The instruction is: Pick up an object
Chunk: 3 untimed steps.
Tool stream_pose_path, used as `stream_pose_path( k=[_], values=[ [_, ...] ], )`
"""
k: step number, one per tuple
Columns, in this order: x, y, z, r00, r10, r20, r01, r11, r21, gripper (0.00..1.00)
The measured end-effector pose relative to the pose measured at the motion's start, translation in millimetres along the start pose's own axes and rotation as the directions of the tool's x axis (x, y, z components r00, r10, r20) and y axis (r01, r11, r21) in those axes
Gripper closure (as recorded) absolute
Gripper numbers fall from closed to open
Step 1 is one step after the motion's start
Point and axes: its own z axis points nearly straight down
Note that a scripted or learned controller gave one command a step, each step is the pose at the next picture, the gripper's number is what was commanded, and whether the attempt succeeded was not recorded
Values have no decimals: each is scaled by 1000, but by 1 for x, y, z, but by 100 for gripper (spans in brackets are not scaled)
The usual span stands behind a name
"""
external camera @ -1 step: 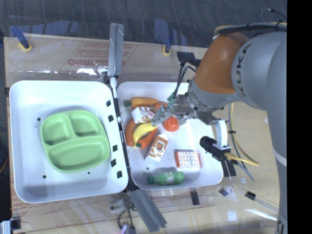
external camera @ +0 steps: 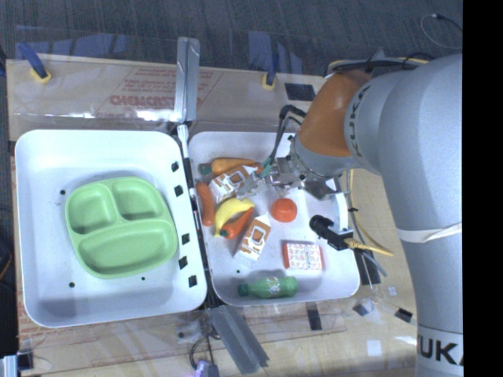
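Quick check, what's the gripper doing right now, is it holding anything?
Gripper: low in the right bin, at the small carton beside the banana; open or shut cannot be told, and no object is seen held.

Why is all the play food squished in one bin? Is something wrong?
Nothing looks broken or spilled. The green bottle lies on its side, and the banana and cartons sit heaped in the right bin. The green divided plate sits alone in the left bin.
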Motion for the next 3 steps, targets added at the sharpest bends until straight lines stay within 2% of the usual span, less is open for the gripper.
stream_pose_path(
  k=[1,2,3],
  values=[
    [0,-3,-6,1000,-5,-1,5,1000,10,100],
    [0,-3,-6,1000,-5,-1,5,1000,10,0],
    [32,-24,15,987,-158,-5,158,987,13,0]
  ],
)
